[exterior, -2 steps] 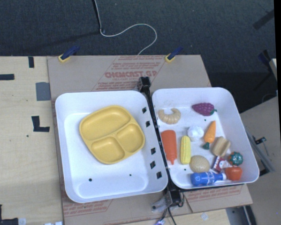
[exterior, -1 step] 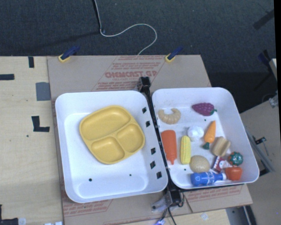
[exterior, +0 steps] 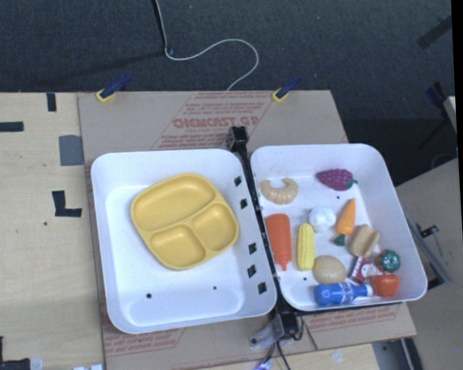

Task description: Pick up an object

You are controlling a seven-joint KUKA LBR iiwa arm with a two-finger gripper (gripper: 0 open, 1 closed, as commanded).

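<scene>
The right bin point(exterior: 369, 159) holds several toy foods: a croissant point(exterior: 280, 190), purple grapes point(exterior: 335, 179), a long orange carrot point(exterior: 278, 240), a corn cob point(exterior: 305, 246), a small carrot point(exterior: 345, 217), a white piece point(exterior: 321, 217), a bread roll point(exterior: 363, 240), a potato point(exterior: 328, 269), a blue bottle point(exterior: 341, 294), a red piece point(exterior: 385, 285) and a green-topped ball point(exterior: 388, 260). In the left bin point(exterior: 121, 287) lies a yellow divided plate point(exterior: 185, 220).
Both bins rest on a cardboard sheet point(exterior: 212, 115) held by yellow and blue clips point(exterior: 113, 88). A white cable point(exterior: 209, 50) loops across the dark floor behind. Black clamps point(exterior: 254, 241) join the bins along their shared wall.
</scene>
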